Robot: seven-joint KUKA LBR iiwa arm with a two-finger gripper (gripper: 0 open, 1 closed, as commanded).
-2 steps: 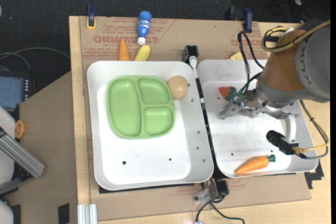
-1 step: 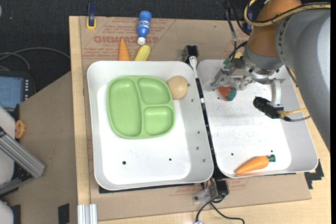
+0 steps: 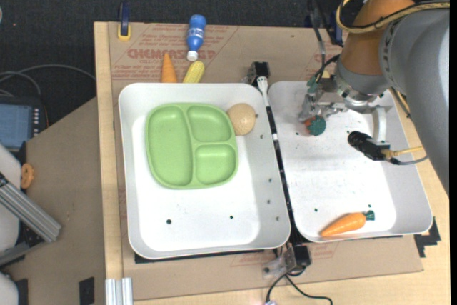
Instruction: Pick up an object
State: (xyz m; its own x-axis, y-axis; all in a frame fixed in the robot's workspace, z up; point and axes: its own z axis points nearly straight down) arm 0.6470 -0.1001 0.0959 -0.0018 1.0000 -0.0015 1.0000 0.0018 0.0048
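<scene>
Camera view: gripper at the right bin's eleven o'clock corner, clenched on a small teal-and-red object between its fingertips; toy carrot lies at six o'clock.

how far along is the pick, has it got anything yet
Done: the arm has reached into the right bin, its gripper low over a small teal and red object. In hand: nothing visibly lifted; a grasp can't be confirmed. Left: closing on it and lifting. The toy carrot lies untouched.
</scene>
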